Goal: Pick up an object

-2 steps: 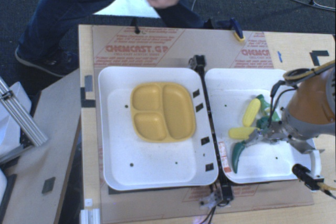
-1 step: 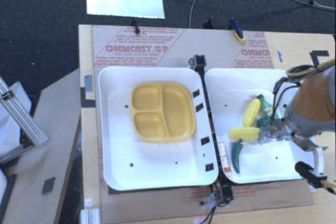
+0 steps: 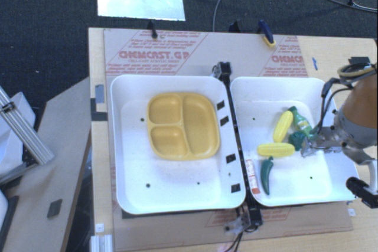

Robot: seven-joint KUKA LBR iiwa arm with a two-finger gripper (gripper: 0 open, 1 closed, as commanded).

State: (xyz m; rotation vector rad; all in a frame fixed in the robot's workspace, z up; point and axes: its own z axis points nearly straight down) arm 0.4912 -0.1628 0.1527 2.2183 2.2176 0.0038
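A worktop [image 3: 331, 59] carries two white bins. The left bin [image 3: 133, 186], mid-frame, holds a yellow tray [image 3: 180, 126]. The right bin [image 3: 307, 189] holds two yellow corn cobs [image 3: 283, 126], a green bottle [image 3: 300, 121] and a green pepper [image 3: 266, 174]. At right edge, the arm [image 3: 360, 112] sets its gripper [image 3: 308, 144] beside the bottle; whether the fingers are wide or narrow cannot be told.

I see yellow corn cob [image 3: 283, 125] tilted, second yellow piece [image 3: 276, 150] flat below it, green pepper [image 3: 266, 174] near right bin's front-left corner, green bottle [image 3: 300, 123] beside cob.
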